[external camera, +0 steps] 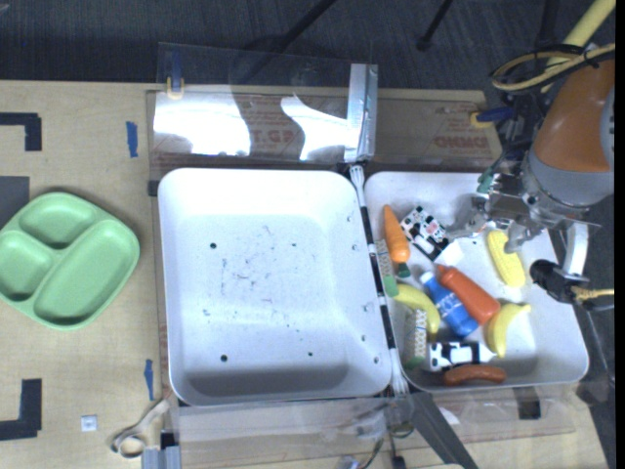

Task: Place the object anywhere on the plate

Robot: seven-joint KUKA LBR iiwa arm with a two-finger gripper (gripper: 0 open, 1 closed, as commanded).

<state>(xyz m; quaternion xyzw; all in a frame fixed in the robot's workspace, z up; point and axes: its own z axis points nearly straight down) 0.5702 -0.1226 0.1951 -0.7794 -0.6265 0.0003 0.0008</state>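
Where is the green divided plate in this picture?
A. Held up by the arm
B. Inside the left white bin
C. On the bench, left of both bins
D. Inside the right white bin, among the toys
C: the green divided plate lies on the wooden bench, outside and to the left of the left white bin.

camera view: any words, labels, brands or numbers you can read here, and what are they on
Nothing reads clearly.
Cardboard strip behind the bins: reddish printed lettering, too blurred to read.
Blue bottle in the right bin: a label, too small to read.
Black-and-white toy: a pattern, not text.
Green plate: no markings.
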